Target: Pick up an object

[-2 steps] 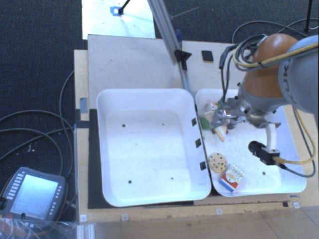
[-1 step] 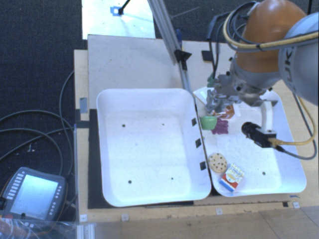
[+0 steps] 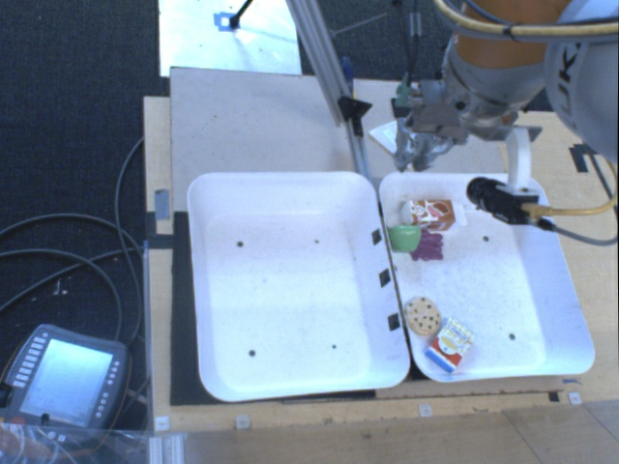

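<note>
Above the far rim of the right bin [image 3: 571, 341] hangs the gripper [image 3: 418, 159], carried by the grey arm [image 3: 580, 56] with its orange band [image 3: 513, 3], which comes in from the right. The pincer sits at a height over the bin's back edge, near its far left corner, and from this slanted view I cannot tell whether it is released or clenched. Nothing shows in its grasp.

All the candidate objects lie in the right bin, along its left side. Nearest the gripper is a small orange-and-white carton [image 3: 431, 214], lying close under the far wall. Just beside it toward the divider sits a green cup [image 3: 404, 238], and touching that on its right is a purple piece [image 3: 430, 247] whose shape is too small to make out. Farther toward the near edge, well apart from those three, are a round cookie [image 3: 423, 314] with dark specks and, just beside it, a red, white and blue packet [image 3: 448, 344] lying tilted against the front rim. The left bin [image 3: 208, 259] bears no objects.

As for progress, the pick looks not yet made: every item rests on the bin floor and the gripper is above them, not down among them. What is left, by my judgement, is the whole grasp: descending onto one item, most likely the carton or cup given where the tool hangs, closing on it, and lifting it clear. The tight cluster of cup, carton and purple piece may make a clean grip awkward.
</note>
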`<state>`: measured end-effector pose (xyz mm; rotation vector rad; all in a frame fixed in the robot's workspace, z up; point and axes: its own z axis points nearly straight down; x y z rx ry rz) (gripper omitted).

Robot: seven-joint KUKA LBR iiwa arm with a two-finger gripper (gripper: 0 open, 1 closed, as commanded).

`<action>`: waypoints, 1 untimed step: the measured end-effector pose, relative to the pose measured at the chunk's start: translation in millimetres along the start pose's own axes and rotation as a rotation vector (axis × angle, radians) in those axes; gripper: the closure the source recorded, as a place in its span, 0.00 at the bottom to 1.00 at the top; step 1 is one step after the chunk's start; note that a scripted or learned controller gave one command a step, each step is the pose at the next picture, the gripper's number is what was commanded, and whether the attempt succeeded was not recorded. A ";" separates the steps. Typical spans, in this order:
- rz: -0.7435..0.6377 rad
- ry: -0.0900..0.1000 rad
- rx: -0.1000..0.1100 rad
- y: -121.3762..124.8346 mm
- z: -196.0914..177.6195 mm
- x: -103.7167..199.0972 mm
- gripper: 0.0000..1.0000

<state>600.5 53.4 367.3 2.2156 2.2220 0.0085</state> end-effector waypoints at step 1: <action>0.003 -0.003 0.013 46.2 100.9 -5.0 1.00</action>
